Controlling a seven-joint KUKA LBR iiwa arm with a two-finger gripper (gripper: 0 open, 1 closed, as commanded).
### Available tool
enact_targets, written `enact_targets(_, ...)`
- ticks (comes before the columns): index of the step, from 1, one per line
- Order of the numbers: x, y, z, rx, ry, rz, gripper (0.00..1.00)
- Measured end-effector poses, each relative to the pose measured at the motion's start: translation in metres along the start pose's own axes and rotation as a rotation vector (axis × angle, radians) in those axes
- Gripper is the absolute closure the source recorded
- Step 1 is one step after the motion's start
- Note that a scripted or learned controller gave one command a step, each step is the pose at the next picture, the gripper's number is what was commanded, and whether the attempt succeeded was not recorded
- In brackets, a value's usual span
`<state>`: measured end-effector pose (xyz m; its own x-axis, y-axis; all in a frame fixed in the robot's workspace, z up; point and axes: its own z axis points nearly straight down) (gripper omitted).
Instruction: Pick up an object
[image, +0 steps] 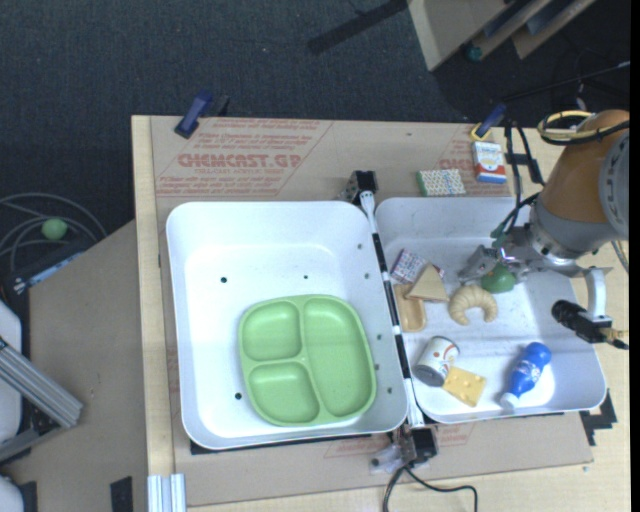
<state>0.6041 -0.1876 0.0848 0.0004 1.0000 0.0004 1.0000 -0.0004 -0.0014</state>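
Nothing lifted yet: gripper (487, 266) sits low in the right bin (570, 395) by the croissant (473, 303); can't tell its grip.

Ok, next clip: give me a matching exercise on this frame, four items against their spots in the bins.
Items:
1. green divided plate
2. blue bottle
3. croissant
4. tool

Places:
A. right bin, near front right corner
B. left bin
C. right bin, middle
D. above the right bin, just behind the croissant

Pairs: 1-B, 2-A, 3-C, 4-D
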Motion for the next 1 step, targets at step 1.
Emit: enact_targets(1,0.0143,0.0020,0.0001,0.000,0.001,-0.001,0.00)
